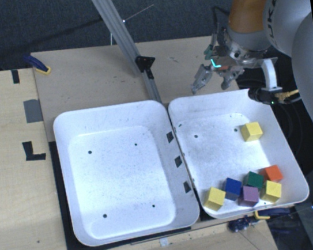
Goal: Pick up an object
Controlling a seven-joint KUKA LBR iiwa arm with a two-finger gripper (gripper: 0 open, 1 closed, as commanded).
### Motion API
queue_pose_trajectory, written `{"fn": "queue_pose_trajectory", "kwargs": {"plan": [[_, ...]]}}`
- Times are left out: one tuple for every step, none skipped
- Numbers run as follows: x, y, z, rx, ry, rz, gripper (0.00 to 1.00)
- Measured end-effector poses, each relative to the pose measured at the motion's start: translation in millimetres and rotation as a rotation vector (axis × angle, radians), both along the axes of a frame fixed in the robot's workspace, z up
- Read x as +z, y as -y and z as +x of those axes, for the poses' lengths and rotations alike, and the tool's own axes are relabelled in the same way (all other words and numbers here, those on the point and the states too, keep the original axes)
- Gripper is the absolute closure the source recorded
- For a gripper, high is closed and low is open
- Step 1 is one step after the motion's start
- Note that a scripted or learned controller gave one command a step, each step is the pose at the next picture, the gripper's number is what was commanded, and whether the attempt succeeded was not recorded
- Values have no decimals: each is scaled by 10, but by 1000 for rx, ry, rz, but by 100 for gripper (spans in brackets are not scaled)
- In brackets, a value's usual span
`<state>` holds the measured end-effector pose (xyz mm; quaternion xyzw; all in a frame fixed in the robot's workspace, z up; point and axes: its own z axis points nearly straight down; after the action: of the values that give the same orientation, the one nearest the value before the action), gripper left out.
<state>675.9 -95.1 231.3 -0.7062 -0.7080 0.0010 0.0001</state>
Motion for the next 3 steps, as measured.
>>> {"fn": "queue_pose_trajectory", "kwargs": {"plan": [[-650, -19, -20, -1, -6, 0, 0], [-1275, 42, -21, -1, -6, 0, 0], [-1389, 44, -30, -2, -7, -1, 0]]}}
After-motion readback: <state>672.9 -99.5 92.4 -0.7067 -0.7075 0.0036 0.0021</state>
